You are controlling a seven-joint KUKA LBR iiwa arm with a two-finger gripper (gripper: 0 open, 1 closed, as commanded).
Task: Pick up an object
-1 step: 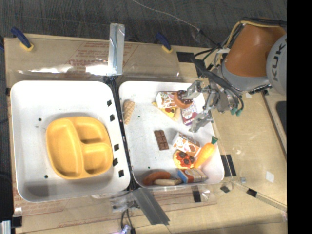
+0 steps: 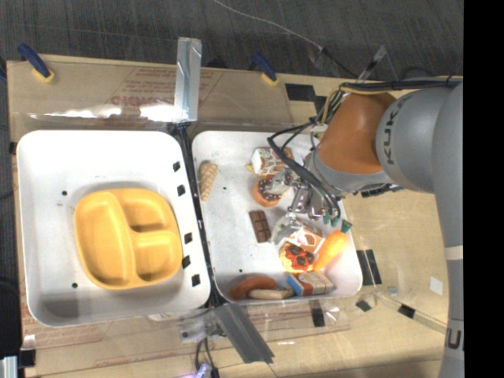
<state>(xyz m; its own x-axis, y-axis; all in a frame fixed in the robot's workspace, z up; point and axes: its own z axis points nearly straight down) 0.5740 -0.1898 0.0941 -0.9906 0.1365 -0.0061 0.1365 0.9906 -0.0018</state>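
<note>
My gripper (image 2: pixel 305 205) reaches down into the right bin (image 2: pixel 228 250), under the grey arm and its orange band (image 2: pixel 356 135). It hangs over a cluster of toy foods: a round reddish piece (image 2: pixel 266 192), a white packet (image 2: pixel 262 160) and a pizza-like piece (image 2: pixel 299 255). A brown chocolate bar (image 2: pixel 261 225) lies just left of the gripper. An orange carrot (image 2: pixel 333 246) lies to its lower right. No object shows clearly in its grasp.
A waffle cone (image 2: pixel 207 178) lies by the right bin's left wall. A hot dog (image 2: pixel 257 287) and a small orange box (image 2: pixel 313 283) sit along its near edge. The left bin (image 2: pixel 39 172) holds a yellow divided plate (image 2: pixel 126 236).
</note>
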